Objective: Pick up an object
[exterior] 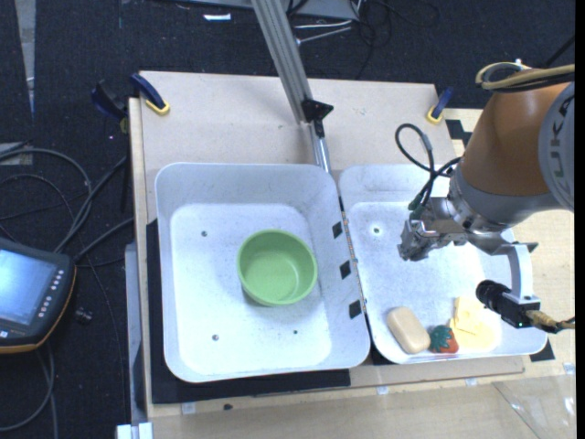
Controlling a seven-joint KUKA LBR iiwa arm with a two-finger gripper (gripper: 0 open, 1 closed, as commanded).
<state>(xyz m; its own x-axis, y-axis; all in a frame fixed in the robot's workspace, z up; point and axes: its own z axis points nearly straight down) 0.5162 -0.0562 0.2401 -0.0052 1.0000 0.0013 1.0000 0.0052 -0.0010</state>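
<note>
A green bowl (277, 267) sits upright in the middle of the left bin (183, 199). In the right bin (375, 190), near its front edge, lie a tan oval block (408, 328), a small red and green piece (443, 338) and a pale yellow piece (475, 323). My gripper (413, 243) hangs over the middle of the right bin, behind those three things and apart from them. Nothing shows between its fingers.
A slanted metal pole (285, 48) crosses the back of the bench and ends near the bins' shared wall. Blue and yellow clamps (148, 94) hold the bench's back corners. A black cable (416, 149) loops off the wrist.
</note>
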